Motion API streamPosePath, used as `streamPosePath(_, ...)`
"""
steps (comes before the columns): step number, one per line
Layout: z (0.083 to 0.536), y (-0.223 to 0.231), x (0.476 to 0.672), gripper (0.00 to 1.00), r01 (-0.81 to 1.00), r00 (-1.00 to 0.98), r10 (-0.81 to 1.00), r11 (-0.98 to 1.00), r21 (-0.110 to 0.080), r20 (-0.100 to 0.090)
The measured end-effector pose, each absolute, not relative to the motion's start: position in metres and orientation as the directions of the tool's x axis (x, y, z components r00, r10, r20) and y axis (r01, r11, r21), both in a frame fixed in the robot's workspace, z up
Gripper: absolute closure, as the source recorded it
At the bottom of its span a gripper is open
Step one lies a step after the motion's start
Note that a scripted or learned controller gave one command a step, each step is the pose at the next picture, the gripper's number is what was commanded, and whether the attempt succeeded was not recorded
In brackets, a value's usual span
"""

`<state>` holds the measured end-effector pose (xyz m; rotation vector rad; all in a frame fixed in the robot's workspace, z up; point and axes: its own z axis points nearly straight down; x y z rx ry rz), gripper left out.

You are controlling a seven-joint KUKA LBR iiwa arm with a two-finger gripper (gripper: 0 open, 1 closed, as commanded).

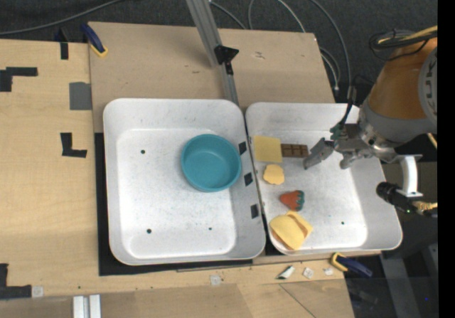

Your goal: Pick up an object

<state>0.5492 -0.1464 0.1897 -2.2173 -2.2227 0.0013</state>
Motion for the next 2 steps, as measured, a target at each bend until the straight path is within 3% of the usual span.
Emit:
streamPosePath(1,0.19,-0.146,0.549,0.0,1.0,-0.002,1.0,0.002,-0.002,0.001)
streamPosePath(2,0.138,-0.146,0.537,0.0,1.0,-0.001,1.0,0.001,-0.008,0.001)
